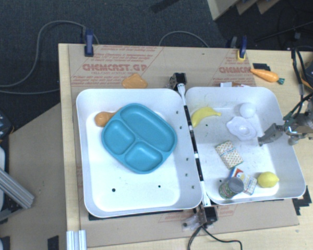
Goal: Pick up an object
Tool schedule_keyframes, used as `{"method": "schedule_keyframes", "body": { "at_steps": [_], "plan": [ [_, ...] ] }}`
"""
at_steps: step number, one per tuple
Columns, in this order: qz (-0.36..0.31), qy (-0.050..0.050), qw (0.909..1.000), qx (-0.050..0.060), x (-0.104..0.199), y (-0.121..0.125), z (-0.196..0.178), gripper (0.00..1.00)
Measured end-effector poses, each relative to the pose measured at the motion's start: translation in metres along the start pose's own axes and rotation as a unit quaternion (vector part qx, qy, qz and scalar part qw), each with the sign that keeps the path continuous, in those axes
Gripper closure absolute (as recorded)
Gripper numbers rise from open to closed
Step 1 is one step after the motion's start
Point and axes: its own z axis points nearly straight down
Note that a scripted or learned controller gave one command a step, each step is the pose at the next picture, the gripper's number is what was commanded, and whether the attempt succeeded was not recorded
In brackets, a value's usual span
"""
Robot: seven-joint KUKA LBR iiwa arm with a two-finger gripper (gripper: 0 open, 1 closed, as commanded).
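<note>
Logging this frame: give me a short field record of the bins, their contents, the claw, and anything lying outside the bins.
left bin: blue divided plate, orange object beside the plate's left edge
right bin: banana, white ball, clear cup, patterned packet, can, lemon
claw: over the right bin's right side, nothing seen between its fingers
outside bins: carrot, orange piece on the board
</note>
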Motion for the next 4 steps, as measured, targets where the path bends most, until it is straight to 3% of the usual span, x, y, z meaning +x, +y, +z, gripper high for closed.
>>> {"method": "schedule_keyframes", "body": {
  "at_steps": [1, 2, 3, 4],
  "plan": [
    [-0.004, 0.003, 1.0, 0.003, 0.061, 0.038, 0.088, 0.0],
    [-0.001, 0.002, 1.0, 0.004, 0.085, 0.021, 0.13, 0.0],
    [0.0, 0.0, 1.0, 0.0, 0.083, 0.023, 0.117, 1.0],
    [-0.005, 0.002, 1.0, -0.005, 0.165, 0.043, 0.024, 1.0]
  ]
}}
